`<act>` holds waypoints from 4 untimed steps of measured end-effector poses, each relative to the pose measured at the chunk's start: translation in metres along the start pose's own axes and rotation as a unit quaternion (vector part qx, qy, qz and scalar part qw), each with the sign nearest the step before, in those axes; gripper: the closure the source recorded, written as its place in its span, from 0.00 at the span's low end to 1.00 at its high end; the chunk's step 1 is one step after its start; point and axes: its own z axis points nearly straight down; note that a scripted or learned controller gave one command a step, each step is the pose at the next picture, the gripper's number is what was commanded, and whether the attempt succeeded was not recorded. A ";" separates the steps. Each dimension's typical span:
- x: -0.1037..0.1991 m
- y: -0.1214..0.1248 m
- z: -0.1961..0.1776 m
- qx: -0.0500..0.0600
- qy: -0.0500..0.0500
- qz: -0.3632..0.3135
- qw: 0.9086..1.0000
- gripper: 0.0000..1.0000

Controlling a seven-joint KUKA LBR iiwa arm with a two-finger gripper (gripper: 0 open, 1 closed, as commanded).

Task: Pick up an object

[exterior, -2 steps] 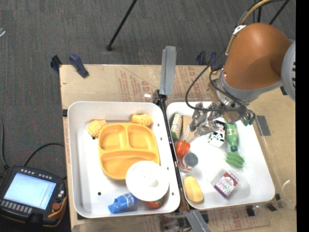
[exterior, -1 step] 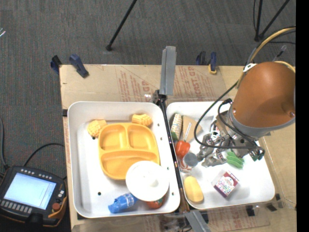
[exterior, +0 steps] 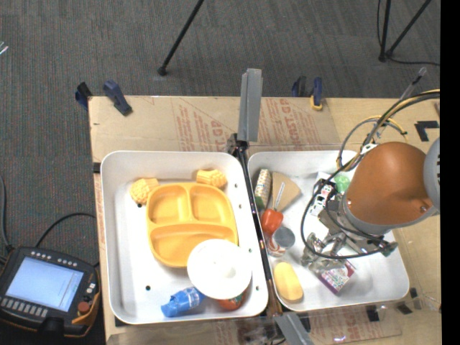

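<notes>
- The gripper point(exterior: 325, 254) is low in the right bin point(exterior: 399, 282), its tip hidden under the wrist; grip state: cannot tell.
- A small box point(exterior: 336, 277) is beside it, long axis from 10 to 4 o'clock.

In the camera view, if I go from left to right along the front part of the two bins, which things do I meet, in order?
Blue bottle → white lid → yellow soap-like block → small purple packet, which lies below the gripper.
</notes>
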 end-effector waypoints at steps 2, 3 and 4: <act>-0.035 -0.083 -0.001 0.001 -0.002 -0.150 0.989 0.00; 0.033 -0.084 -0.001 -0.002 -0.003 -0.246 0.969 0.00; -0.047 -0.104 -0.001 0.000 -0.002 -0.245 0.970 0.00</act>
